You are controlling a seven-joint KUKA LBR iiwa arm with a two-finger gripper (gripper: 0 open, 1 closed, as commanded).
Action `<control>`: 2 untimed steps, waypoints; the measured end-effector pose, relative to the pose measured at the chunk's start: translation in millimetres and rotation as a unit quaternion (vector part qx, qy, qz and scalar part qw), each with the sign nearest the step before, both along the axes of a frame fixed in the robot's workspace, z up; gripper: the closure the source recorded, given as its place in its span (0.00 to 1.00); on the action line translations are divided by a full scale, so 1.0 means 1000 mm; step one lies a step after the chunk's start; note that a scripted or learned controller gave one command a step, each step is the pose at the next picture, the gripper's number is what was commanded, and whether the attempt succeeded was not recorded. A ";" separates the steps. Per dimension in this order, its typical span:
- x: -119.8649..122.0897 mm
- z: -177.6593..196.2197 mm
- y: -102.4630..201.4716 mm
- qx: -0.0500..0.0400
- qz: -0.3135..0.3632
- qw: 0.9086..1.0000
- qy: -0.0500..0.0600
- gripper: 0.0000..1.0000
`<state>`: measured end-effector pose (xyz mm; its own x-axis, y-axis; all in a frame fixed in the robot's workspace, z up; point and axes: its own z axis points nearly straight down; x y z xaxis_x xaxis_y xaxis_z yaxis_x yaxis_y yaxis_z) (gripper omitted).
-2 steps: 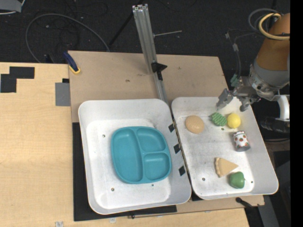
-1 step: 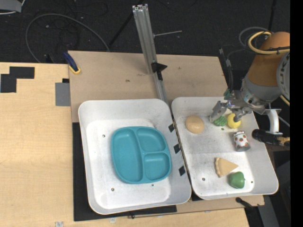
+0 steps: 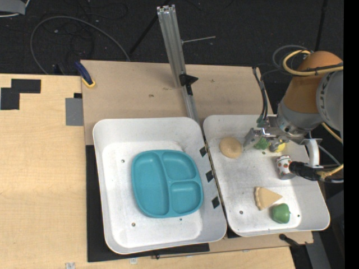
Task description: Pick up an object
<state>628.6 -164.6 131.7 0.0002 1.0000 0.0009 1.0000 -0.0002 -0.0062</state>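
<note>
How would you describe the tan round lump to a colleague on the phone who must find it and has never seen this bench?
Start at the right-hand white bin, the one without the blue tray. Look at its far left part, close to the edge shared with the other bin: the tan lump sits there alone. It is rounded and plain beige, unlike the wedge-shaped yellowish piece and the green object nearer the front.

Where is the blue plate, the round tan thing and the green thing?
blue plate (image 3: 166, 182): camera view, on its large left compartment.
round tan thing (image 3: 230, 148): camera view, on the middle of its top.
green thing (image 3: 280, 213): camera view, on its middle.
</note>
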 end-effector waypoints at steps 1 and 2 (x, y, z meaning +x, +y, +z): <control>0.001 0.012 -0.001 0.000 0.000 1.000 -0.001 1.00; 0.003 0.075 -0.006 -0.001 0.000 1.000 -0.005 1.00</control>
<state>631.4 -170.9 207.0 0.0008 1.0000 -0.0016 1.0000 -0.0008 0.0044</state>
